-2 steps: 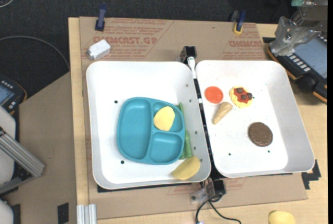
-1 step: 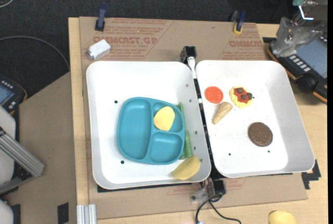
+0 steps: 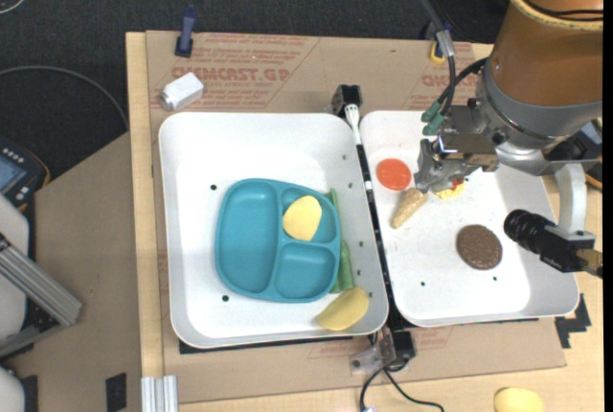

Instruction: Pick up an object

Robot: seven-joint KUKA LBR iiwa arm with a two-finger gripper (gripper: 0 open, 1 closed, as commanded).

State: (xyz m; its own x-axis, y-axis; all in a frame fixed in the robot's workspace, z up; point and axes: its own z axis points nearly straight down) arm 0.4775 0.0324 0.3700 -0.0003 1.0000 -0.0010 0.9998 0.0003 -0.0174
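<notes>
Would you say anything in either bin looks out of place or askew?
Mostly tidy. One oddity: a yellow piece lies wedged in the left bin against its lower right rim, outside the blue divided tray, while a similar yellow item sits properly in a tray compartment. Nothing looks spilled or damaged.

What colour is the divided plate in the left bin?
Teal blue; the divided plate shows clearly in the camera view.

The scene is evenly and brightly lit from above, and the two white bins (image 3: 192, 209) come out near overexposed, their walls losing detail. Shadows are soft and short, pooling under the teal divided plate (image 3: 254, 252) and along the bin rims. The dark floor (image 3: 77, 8) stays dim. Focus is moderately sharp, with slight softness and mild compression noise throughout.
</notes>
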